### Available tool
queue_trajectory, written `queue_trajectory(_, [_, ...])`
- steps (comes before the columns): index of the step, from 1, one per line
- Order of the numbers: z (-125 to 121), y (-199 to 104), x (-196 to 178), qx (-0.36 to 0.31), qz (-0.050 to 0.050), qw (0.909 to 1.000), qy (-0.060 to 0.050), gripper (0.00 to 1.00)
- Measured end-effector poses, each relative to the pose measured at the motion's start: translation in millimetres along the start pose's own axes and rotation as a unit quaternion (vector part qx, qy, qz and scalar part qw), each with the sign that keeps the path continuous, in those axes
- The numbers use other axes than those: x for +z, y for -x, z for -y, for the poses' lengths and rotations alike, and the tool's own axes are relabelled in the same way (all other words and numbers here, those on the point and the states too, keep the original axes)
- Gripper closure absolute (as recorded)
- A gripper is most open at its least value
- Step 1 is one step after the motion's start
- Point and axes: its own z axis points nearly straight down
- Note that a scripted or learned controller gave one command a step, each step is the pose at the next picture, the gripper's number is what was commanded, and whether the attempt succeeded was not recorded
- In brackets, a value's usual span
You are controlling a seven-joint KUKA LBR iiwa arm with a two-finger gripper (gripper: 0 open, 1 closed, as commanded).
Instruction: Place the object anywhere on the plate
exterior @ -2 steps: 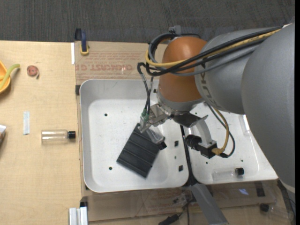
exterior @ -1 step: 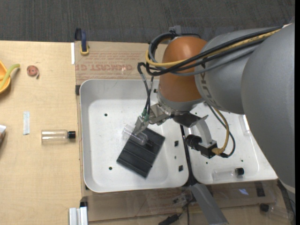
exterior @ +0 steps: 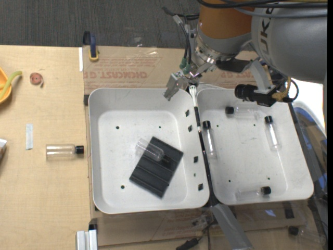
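Red upside-down print, seemingly CHEMCAST, on cardboard sheet [exterior: 125, 62]

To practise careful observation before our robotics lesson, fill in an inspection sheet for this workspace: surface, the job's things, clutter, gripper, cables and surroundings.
Surface: wooden bench bearing a left bin and a right bin, side by side.
Job's things: black plate lies askew in the left bin; a clear tube lies on it.
Clutter: several capped tubes in the right bin; small bottle, white strip and brown disc on the bench.
Gripper: gripper hangs above the far end of the bins' shared wall, apart from the plate.
Cables: black cables cross the arm's orange band.
Surroundings: cardboard behind the bins; blue clamp.
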Motion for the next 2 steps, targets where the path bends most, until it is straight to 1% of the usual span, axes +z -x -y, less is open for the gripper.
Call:
queue_trajectory(1, [11,92,47,-0.025,0.0,0.9997,-0.001,0.0])
queue_trajectory(2, [46,147,0,-0.1,0.001,0.995,0.001,0.0])
